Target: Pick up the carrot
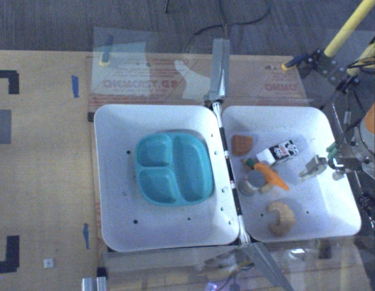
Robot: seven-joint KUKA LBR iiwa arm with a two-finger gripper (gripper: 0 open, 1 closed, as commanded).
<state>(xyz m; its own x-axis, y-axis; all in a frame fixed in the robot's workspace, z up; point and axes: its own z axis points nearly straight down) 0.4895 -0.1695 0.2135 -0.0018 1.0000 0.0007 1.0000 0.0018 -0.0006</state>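
The small orange toy carrot point(273, 175), likely light, stiff and slick plastic, is lying in the right white bin point(339, 214) touching clutter, wanting a mid-body grip, while the pincer point(313, 167) is hovering nearby, its opening unclear.

Divided plate point(173, 168) in left bin point(114, 223). Right bin point(321, 217): carrot point(272, 174) centre, box point(283, 151) behind it, croissant point(280, 216) in front, gripper point(318, 164) to right.

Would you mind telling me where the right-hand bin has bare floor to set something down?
The right bin is bare along its far wall and between the croissant and the gripper. It is crowded mid-left, where the carrot, brown piece and black-and-white pack cluster.
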